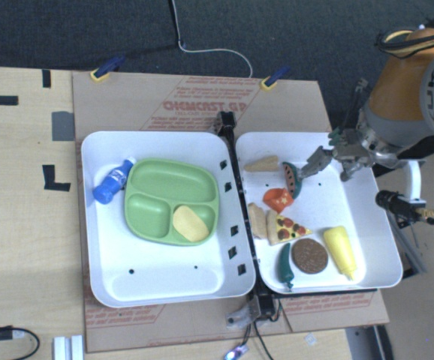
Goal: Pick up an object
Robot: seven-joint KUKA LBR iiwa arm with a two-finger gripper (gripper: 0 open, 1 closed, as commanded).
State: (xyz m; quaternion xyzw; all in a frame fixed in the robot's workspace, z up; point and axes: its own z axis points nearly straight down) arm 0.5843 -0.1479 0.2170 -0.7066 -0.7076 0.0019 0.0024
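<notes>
My gripper [328, 169] hangs over the back right part of the right bin [378, 227], open, with nothing between its fingers. Its left finger [311, 164] points toward a watermelon slice [290, 177], a short way to its left and apart from it. Further toys lie in this bin: a beige piece [260, 163], a red tomato [277, 199], a pizza slice [283, 229], a brown round patty [309, 255], a yellow corn-like piece [340, 250] and a dark green vegetable [285, 265].
The left bin [164, 280] holds a green divided plate [170, 199] with a yellow piece [190, 223] in one compartment, and a blue bottle [112, 184] beside it. A black clip rail [236, 201] joins the bins. The arm's grey body [401, 111] stands at the right.
</notes>
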